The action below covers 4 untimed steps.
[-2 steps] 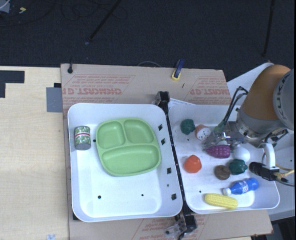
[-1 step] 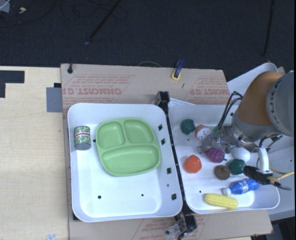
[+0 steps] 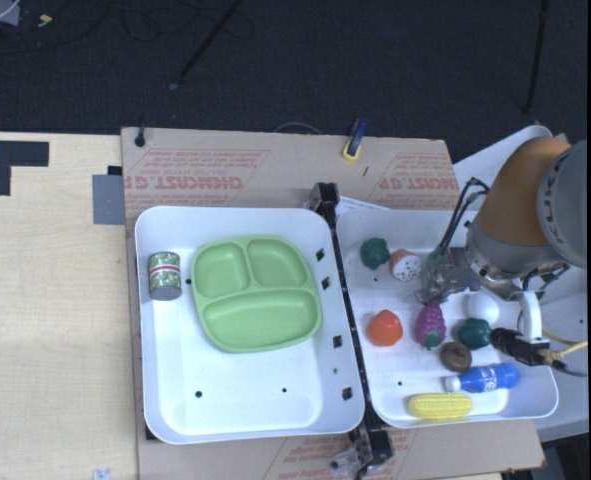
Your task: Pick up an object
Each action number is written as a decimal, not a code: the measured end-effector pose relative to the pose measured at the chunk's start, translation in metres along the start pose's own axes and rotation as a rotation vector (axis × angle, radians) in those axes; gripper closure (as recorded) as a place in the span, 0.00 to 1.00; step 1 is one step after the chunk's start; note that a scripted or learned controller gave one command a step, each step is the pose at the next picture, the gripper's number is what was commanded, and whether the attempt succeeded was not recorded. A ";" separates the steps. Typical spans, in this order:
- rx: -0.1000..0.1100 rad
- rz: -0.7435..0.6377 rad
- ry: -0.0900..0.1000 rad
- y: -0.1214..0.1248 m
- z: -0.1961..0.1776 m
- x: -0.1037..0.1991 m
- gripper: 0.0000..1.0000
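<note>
While the arm (image 3: 535,203) reaches in from the right side, its pincer (image 3: 437,286) sits low in the right bin (image 3: 395,403), right above the purple grape-looking toy (image 3: 431,322). Honestly can't tell if the pincer is apart or together, the wrist and cables block the tips from this angle, and I can't say it's got hold of anything.

Right bin is the busy one. There's a dark green rounded toy (image 3: 375,253) near the back, and just beside it a small whitish-pink speckled thing (image 3: 406,265) close to the pincer. An orange-red toy (image 3: 384,328) with a little green top sits toward the bin's left wall, near the purple one. To the right of the purple toy there's another dark green piece (image 3: 474,333), with a brown round thing (image 3: 456,355) just in front of it. Closer to the front edge you've got a blue and white bottle (image 3: 483,378) lying on its side, and a yellow corn cob (image 3: 439,405) lying flat by the front rim.

Left bin (image 3: 175,408) holds a light green divided plate (image 3: 256,293) with three compartments, and a small can (image 3: 164,275) standing upright just beside it on the left.

Both bins rest on cardboard (image 3: 225,173) on the surface (image 3: 45,318).
</note>
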<state>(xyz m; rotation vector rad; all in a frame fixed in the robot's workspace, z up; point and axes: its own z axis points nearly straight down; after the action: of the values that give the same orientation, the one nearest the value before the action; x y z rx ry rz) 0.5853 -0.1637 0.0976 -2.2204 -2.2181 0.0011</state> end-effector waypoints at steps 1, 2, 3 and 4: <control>-0.005 0.006 -0.002 -0.004 -0.044 -0.003 1.00; -0.007 0.000 -0.002 -0.009 -0.105 -0.001 1.00; -0.004 0.000 -0.002 -0.009 -0.132 -0.002 1.00; 0.001 -0.003 0.001 -0.024 -0.128 0.040 1.00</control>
<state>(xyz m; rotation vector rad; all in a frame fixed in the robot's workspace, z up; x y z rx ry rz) 0.5613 -0.1242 0.2254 -2.2157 -2.2209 0.0011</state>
